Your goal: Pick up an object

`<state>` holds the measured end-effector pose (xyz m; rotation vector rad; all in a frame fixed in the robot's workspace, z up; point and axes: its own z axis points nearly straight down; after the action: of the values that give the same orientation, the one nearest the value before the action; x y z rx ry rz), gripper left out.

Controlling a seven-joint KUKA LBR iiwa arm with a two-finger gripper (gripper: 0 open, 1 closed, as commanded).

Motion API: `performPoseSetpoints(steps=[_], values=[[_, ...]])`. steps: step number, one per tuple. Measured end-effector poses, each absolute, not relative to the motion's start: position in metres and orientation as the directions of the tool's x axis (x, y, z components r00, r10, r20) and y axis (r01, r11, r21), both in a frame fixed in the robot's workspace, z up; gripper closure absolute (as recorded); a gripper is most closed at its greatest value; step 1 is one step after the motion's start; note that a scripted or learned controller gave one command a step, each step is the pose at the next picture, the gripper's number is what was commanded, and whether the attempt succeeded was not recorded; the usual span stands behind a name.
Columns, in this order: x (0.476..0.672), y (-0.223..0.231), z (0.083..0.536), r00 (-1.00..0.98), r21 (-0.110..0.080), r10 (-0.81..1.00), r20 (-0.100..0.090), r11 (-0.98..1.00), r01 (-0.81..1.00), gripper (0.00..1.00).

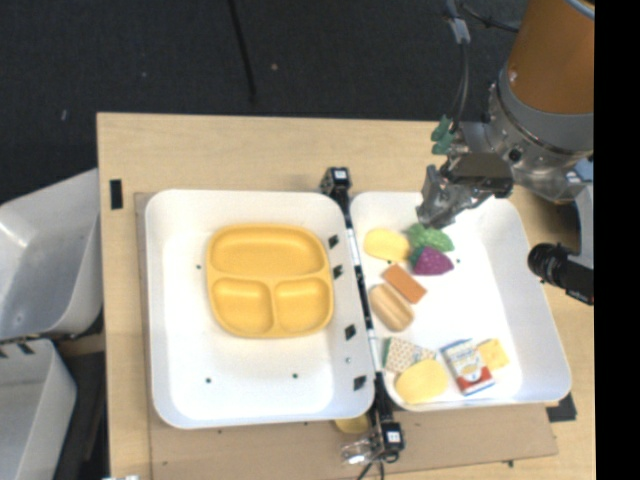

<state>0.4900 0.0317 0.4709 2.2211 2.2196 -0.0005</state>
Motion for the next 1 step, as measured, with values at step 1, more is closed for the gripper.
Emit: performPoseSetpoints(steps=[1], values=[[0.4894, 0.0086, 0.3589, 0.003, -0.008, 1.0, -0.002, -0.003, 1.0, 1.0]])
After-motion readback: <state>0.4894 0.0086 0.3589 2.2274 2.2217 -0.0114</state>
